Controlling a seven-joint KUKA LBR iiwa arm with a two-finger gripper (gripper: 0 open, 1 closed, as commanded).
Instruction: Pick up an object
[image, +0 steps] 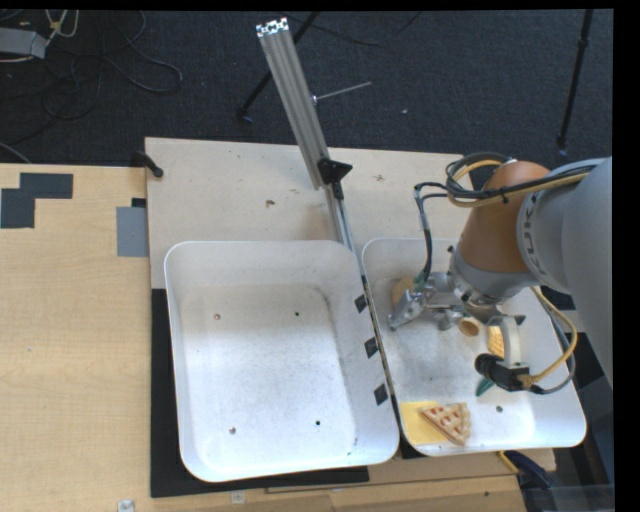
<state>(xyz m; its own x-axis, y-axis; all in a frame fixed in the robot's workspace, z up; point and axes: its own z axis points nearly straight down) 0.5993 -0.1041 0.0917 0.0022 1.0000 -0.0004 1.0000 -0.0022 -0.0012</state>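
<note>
My gripper is down inside the right bin, near its left wall, below the orange wrist band. A small tan object lies just behind the gripper, touching or nearly touching it. A yellow ridged piece lies to the gripper's right, partly under the wrist. A dark green object sits beside a cable toward the bin's front right. A toy pizza slice on a yellow card rests in the bin's front left corner.
The left bin adjoins the right one, with black clips along the shared wall. A slanted aluminium pole rises behind the bins. The arm's grey body and its cables cover the right bin's right side.
</note>
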